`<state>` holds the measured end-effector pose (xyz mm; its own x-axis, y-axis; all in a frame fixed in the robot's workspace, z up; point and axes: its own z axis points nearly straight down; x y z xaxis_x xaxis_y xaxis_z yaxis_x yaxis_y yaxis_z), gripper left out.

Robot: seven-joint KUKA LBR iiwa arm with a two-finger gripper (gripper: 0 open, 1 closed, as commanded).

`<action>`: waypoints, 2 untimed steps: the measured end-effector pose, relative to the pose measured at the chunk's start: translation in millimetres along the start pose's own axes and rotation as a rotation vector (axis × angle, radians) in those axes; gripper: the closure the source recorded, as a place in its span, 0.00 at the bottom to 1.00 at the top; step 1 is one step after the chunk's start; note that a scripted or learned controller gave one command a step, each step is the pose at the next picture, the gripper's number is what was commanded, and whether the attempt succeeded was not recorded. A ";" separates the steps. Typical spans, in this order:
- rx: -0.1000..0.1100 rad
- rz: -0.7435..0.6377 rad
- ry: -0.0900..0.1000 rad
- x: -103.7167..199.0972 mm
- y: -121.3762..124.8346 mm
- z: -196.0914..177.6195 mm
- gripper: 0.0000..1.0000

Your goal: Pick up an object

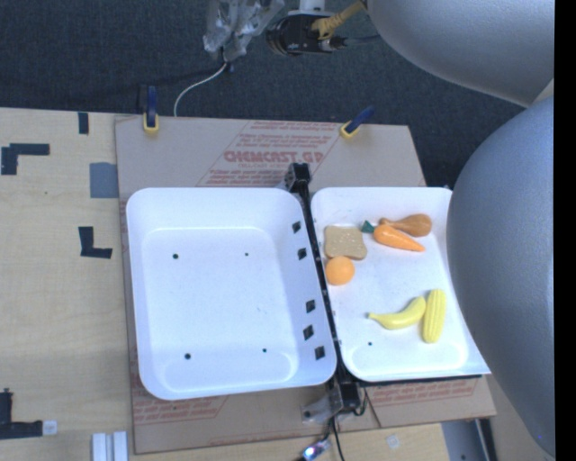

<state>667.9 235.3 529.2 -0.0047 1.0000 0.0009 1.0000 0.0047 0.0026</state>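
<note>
Two shallow white plastic bins sit side by side on a flat sheet of brown cardboard (270,158) printed with red lettering. The left bin (153,225) has smooth, glossy walls with rounded corners and a few small dark dots on its floor. The right bin (396,365) has the same moulded shape and holds all the items. A row of small black clips runs along the seam where the two bins meet.

In the right bin, a slice of bread (345,241), tan and rough-looking with a squarish outline, lies near the seam at the far side. An orange ball-shaped fruit (339,271) lies just beside it, toward the near side. A carrot (396,237), smooth and tapered with a green tip, lies close to the bread's right, touching a brownish pear-shaped piece (409,222) just behind it. Nearer the front, a curved yellow banana (400,315) lies just beside a stubby yellow corn cob (433,315) with a ridged surface.

The grey arm (513,225), smooth and rounded, fills the right side and upper right corner. The gripper (236,27) is at the top edge, beyond the cardboard and well apart from every item in the right bin. Whether it is released or clenched cannot be told; nothing is seen in it.
</note>
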 end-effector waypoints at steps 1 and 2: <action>0.003 0.000 -0.003 -1.0 0.1 -8.3 1.00; 0.004 -0.002 -0.003 0.3 -0.1 -17.8 1.00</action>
<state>667.8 235.6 547.0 -0.0069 1.0000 -0.0022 1.0000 0.0069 -0.0015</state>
